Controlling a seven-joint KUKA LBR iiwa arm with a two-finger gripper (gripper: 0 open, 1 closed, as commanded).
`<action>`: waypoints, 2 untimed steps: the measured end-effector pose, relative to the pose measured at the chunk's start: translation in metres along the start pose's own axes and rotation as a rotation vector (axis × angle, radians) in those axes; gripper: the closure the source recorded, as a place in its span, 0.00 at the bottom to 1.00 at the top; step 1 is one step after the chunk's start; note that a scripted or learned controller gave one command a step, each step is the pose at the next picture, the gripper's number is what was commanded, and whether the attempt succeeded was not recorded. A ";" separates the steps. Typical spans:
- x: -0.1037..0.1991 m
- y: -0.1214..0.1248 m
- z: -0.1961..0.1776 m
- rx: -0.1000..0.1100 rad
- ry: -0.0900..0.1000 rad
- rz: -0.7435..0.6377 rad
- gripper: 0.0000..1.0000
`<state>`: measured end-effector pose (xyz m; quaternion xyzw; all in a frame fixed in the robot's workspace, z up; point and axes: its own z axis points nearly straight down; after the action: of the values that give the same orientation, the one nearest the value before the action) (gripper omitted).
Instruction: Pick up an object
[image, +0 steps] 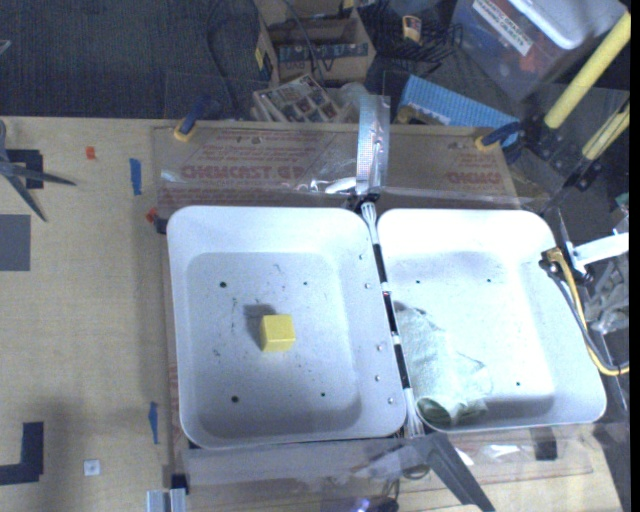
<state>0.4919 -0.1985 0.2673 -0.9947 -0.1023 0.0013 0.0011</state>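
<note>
Yellow block (278, 332), left bin (200, 232), cloth (440, 368), right bin (500, 232), sheet (250, 160) lettering blurred

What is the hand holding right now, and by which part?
Nothing that can be seen. The yellow block lies loose in the left bin, and the rolled cloth lies in the right bin.

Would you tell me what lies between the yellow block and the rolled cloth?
In the camera view, the yellow block sits in the left bin; the rolled cloth is in the right bin. Between them lie bare bin floor and the two bins' adjoining rims.
</note>
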 end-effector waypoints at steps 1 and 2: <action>-0.006 -0.032 -0.009 0.002 -0.001 0.002 1.00; -0.004 -0.041 0.006 0.001 0.000 0.006 1.00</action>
<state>0.4792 -0.1594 0.2609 -0.9950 -0.0994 0.0014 0.0014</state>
